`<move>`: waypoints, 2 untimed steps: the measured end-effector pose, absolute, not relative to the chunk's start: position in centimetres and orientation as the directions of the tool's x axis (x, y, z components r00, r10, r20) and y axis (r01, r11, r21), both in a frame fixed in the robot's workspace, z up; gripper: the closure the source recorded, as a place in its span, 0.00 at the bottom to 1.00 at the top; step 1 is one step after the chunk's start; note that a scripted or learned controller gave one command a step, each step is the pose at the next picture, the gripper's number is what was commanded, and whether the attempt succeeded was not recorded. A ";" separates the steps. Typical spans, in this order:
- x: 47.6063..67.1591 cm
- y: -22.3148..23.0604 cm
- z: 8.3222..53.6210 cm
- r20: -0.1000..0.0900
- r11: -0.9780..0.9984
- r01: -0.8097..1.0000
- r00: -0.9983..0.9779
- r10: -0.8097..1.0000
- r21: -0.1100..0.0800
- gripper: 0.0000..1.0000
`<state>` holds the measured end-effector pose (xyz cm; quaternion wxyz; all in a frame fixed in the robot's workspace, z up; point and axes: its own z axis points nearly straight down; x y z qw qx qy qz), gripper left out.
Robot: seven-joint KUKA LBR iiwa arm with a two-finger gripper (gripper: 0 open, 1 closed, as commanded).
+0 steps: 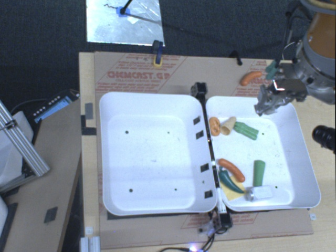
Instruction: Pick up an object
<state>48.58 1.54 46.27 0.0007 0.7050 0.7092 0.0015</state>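
My gripper (pixel 264 107) hangs over the far right corner of the right bin (pixel 294 156), above the objects. Nothing shows between its fingers. Below and left of it lie a green cylinder (pixel 245 130), a tan cone (pixel 228 125) and an orange curled piece (pixel 214 126). Nearer the front lie an orange-red sausage shape (pixel 232 169), a teal curved piece (pixel 229 182) on a yellow flat piece (pixel 233 191), an upright green block (pixel 259 172) and a silver-white tube (pixel 259 193).
The left bin (pixel 152 151) sits beside the right one, joined by a black hinged divider (pixel 207 140). An orange sausage shape (pixel 251 78) lies on the cardboard behind the right bin. A yellow-blue clamp (pixel 157 54) stands at the back edge.
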 end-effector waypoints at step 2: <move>48.7 8.4 50.0 0.002 0.007 1.000 -0.007 1.000 0.004 1.00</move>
